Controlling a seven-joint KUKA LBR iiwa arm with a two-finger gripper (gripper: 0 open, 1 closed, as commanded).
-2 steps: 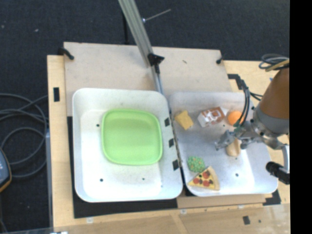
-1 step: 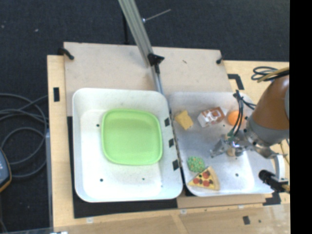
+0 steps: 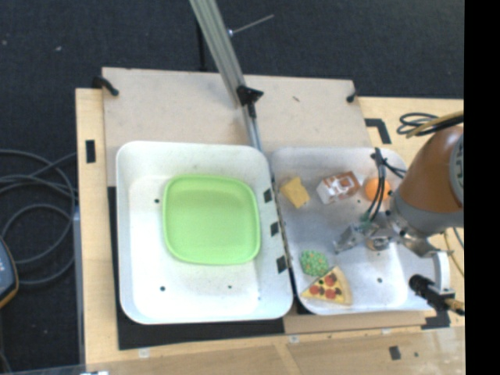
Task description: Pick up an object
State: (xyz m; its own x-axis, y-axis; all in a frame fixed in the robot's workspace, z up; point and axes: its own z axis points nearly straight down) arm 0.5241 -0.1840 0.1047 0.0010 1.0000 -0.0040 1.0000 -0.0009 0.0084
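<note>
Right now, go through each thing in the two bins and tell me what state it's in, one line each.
green plate: flat, right side up, in the left bin
yellow block: loose on the right bin floor
red and white packet: lying loose
orange ball: partly hidden by the arm
green toy: lying loose
pizza slice: flat, toppings up
gripper: low over the right bin, holding nothing visible

Bench [image 3: 195,104] — two white bins [image 3: 141,233]

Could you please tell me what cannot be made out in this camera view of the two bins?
- Gripper: small and blurred in the camera view; open or shut is unclear.
- Orange object: partly hidden by the arm's cables; identity uncertain.
- Right bin: its right side is covered by the arm.
</note>
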